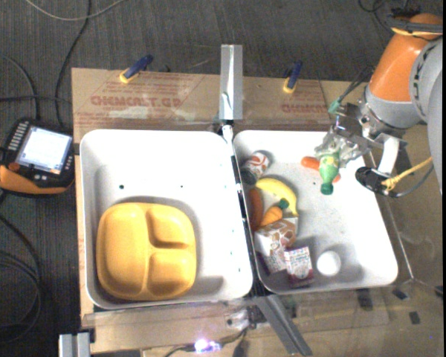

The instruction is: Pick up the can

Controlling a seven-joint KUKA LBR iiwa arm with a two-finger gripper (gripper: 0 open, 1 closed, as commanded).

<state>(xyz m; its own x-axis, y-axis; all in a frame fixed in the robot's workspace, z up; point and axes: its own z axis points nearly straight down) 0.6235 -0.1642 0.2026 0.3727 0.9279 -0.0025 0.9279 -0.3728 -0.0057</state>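
A brown bench [171, 99] on dark carpet bears two white bins. The left bin [134, 151] holds a yellow tray [146, 250]. In the right bin [372, 236], the can [256, 163] lies near the divider, above a banana [276, 193]. The arm [405, 69] leans over the far right corner; its gripper [339, 149] hangs above a green bottle [327, 171].
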